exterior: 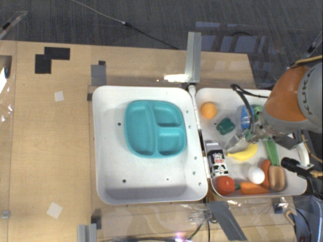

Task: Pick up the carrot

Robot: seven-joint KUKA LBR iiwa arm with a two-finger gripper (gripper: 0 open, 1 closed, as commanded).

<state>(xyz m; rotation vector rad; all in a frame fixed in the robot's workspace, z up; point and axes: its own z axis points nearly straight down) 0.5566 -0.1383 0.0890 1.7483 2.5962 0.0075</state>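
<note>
reaching in from the right, the grey arm (303, 97) with its orange band is seen over the right bin (229, 96); the gripper (248, 136) is placed low above the middle of this bin, just over the banana (244, 154); whether it is open or closed cannot be told, and nothing is seen to be gripped by it; the carrot (254, 188) is laid flat near the front wall of the right bin, between the tomato (225, 184) on its left and the brown bread-like piece (276, 178) on its right; it is well apart from the gripper; a white egg (257, 175) is found just behind the carrot, and seems to touch it; a small orange (208, 110) is placed near the back left corner of the same bin, and a dark green block (225, 125) beside it; a small black and white box (216, 161) is set against the left wall; a long green piece (271, 152) is laid on the right of the banana; in the left bin (108, 185) a teal divided plate (154, 128) is placed near the middle.
</note>
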